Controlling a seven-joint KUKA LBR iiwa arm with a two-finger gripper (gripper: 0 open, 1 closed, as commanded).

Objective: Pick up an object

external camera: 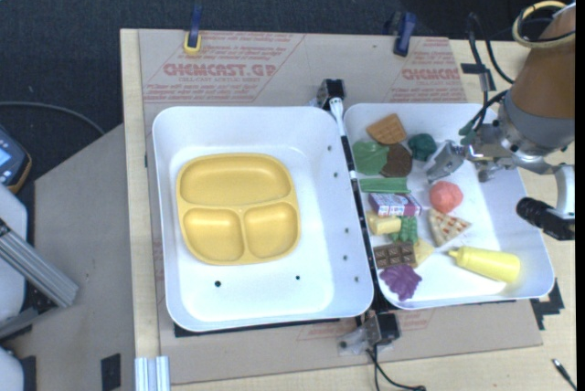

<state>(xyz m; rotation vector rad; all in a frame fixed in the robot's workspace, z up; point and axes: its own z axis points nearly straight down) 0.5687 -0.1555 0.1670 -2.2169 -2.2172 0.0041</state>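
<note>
Yellow tray (239, 206): three compartments, lying in the left bin (174, 142).
Right bin (512, 216): toy foods crowd its nine o'clock half.
Gripper (445, 160): low over the right bin's centre, arm (539, 101) entering from three o'clock.
Fingers: slightly parted, nothing between them.
Red ball (446, 195): just at six o'clock of the gripper.
Mustard bottle (486, 262): lying flat at five o'clock.
Green piece (369, 157): at nine o'clock.

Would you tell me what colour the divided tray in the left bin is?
Yellow; the tray shows in the camera view.
</note>
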